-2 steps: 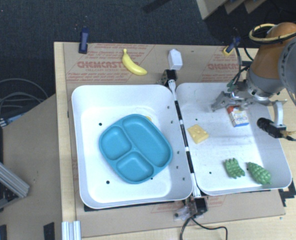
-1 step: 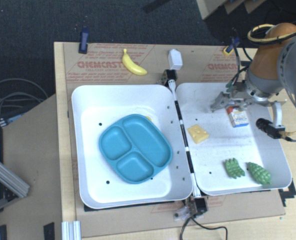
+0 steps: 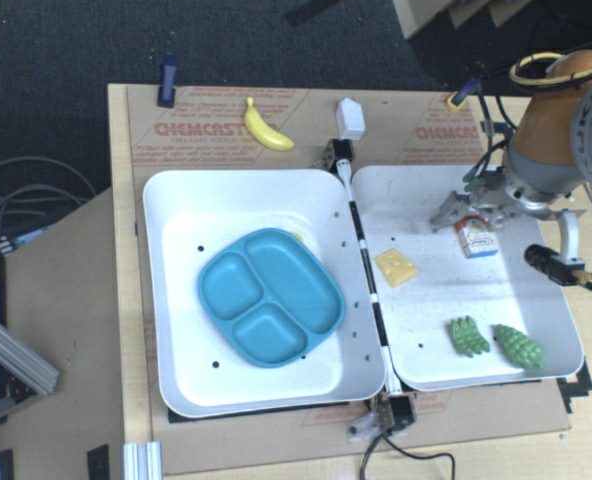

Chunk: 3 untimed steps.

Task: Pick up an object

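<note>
1. My end effector (image 3: pixel 473 218) hangs low in the right bin (image 3: pixel 536 303), near that bin's far edge. Directly beneath it is a small white box with red and blue print (image 3: pixel 478 241).
2. I cannot tell how my end effector is set, because the wrist hides its tip from above. Nothing is visibly held.
3. The small box is my likely target. It looks light and stiff, probably thin card that could crush under a hard squeeze. I would take it across its two long flat sides, near the middle.
4. Also in the right bin: a pale yellow wedge (image 3: pixel 396 267) lies near the divider between the bins. It looks soft and spongy. Two green knobbly pieces (image 3: pixel 469 335) (image 3: pixel 517 346) sit side by side near the front edge, just apart from each other.
5. The left bin (image 3: pixel 176 298) holds one blue plate (image 3: pixel 269 295) with three compartments. It looks like hard plastic, wide and shallow, awkward to pinch except at the rim.
6. On the worktop (image 3: pixel 216 128), beyond the left bin's far edge, lies a yellow banana (image 3: pixel 265 128), outside both bins.
</note>
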### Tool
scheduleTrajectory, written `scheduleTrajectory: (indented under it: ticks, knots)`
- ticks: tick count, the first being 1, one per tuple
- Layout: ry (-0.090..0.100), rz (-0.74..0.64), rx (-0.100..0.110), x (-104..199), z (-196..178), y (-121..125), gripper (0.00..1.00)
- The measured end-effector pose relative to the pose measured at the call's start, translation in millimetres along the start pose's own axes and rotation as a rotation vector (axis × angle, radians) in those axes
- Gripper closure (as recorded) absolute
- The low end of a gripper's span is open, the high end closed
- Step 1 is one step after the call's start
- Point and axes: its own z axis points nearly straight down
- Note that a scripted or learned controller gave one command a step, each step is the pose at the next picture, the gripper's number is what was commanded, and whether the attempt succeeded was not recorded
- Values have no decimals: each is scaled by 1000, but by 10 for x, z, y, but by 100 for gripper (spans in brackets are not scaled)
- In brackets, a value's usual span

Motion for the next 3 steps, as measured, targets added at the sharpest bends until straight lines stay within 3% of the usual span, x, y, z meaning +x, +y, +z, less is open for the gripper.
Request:
scheduleTrajectory:
  ticks: [1,2,3]
  knots:
    - [-3,-2,-12,-5,130,-69,0]
    - [-2,-2,-4,-157,105,224,0]
    - [-5,-3,-12,-160,-23,244,100]
